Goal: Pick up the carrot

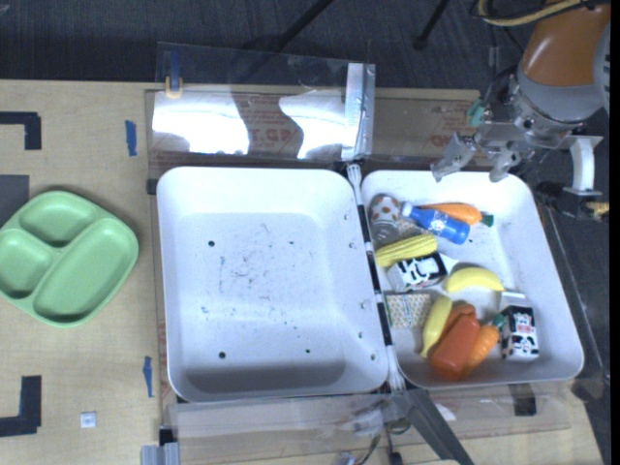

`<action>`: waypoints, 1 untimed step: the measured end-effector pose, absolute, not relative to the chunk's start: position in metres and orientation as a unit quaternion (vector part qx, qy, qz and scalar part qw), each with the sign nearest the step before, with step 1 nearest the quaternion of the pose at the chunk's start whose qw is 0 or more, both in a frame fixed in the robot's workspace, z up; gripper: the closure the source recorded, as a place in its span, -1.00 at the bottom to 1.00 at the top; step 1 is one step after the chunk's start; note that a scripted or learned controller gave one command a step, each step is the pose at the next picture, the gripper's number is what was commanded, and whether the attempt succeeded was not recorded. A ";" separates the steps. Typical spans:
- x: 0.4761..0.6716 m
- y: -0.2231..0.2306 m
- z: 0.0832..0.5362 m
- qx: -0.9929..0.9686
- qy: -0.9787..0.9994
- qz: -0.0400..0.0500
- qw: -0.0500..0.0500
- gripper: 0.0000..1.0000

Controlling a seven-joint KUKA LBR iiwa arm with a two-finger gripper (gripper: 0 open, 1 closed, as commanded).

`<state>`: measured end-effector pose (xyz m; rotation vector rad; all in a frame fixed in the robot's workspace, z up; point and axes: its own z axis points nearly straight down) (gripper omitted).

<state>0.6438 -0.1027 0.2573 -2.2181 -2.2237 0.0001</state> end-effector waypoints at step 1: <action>0.630 -0.170 0.172 -0.688 -0.726 0.000 -0.001 -1.00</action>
